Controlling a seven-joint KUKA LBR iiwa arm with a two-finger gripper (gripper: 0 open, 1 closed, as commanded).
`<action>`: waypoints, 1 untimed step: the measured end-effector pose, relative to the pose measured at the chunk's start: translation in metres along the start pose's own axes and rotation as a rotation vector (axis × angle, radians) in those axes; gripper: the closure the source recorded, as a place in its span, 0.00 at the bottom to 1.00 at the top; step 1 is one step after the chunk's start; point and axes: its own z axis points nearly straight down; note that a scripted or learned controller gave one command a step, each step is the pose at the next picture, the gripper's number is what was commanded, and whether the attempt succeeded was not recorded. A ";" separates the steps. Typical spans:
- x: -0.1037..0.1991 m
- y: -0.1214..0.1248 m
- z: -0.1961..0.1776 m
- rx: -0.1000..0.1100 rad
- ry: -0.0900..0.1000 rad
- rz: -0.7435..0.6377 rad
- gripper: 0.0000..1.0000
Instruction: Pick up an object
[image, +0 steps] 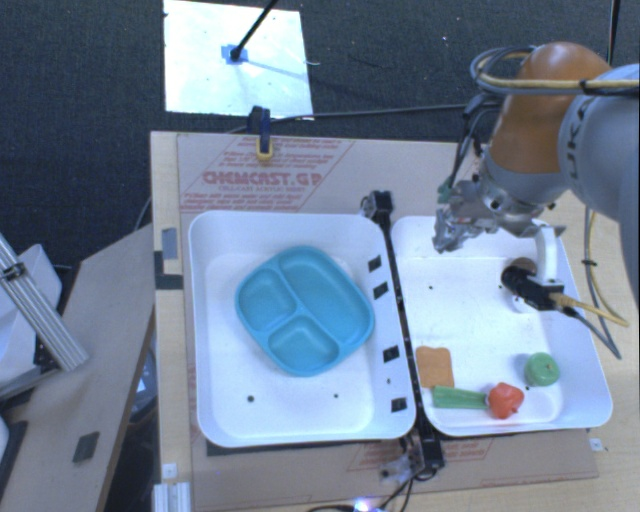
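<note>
Over the far left corner of the right bin (475, 310), we see the gripper (455, 236) hanging above bare white floor, with nothing beneath it to take. Whether it is released or clenched we cannot tell from this slant, and we see nothing carried by it.

The likely picks lie well apart from it, along the near edge of the same bin. An orange card (435, 366) lies by the near left corner, with a green stick (457, 398) just beside it and closer to the rim. A red lump (505, 400) sits at the stick's right end, touching or nearly so. A green ball (541, 370) rests toward the near right corner. A blue divided plate (303, 310) sits in the middle of the left bin (225, 400).

We judge that a descent from here would close on nothing. Along the near edge other troubles wait:
- The stick and lump crowd each other, so a grasp at one may shove the other or catch both badly.
- Both lie close to the near wall, which the gripper could strike.
- The card lies flat and may offer no purchase.
- The ball may roll away at a touch.
- The plate looks too broad to grip except at its rim.
</note>
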 end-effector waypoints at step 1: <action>0.054 0.004 -0.010 -0.002 0.001 -0.001 1.00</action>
